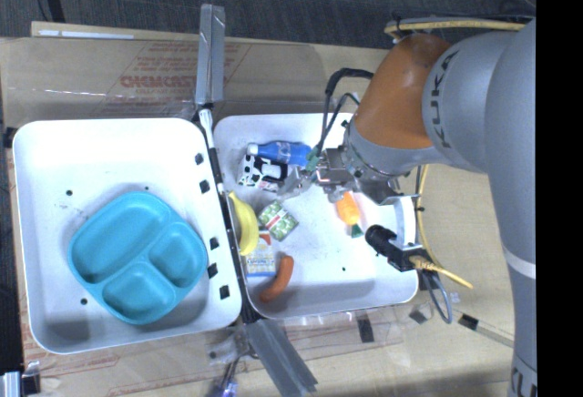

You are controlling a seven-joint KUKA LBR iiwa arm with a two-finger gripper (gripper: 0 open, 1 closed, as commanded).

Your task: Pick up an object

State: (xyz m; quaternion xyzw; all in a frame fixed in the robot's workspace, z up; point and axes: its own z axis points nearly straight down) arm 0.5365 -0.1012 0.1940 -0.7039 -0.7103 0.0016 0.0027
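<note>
In the right bin (pixel 392 286) several small things are seen. A blue bottle (pixel 282 152) lies near the far wall, and a black and white piece (pixel 261 171) is placed just beside it. An orange object (pixel 348 208) lies close to the wrist of the arm (pixel 428 104). A yellow banana-like thing (pixel 243 222) is set along the left wall, with a small green and white packet (pixel 279 221) just next to it. A brown sausage-shaped item (pixel 280 277) lies near the front wall.

The gripper (pixel 321 169) is lowered into this bin, between the bottle and the orange object. It cannot be told how far it is open, and no thing is seen held by it.

In the left bin (pixel 55 149) a blue divided tray (pixel 137 257) is resting.
</note>
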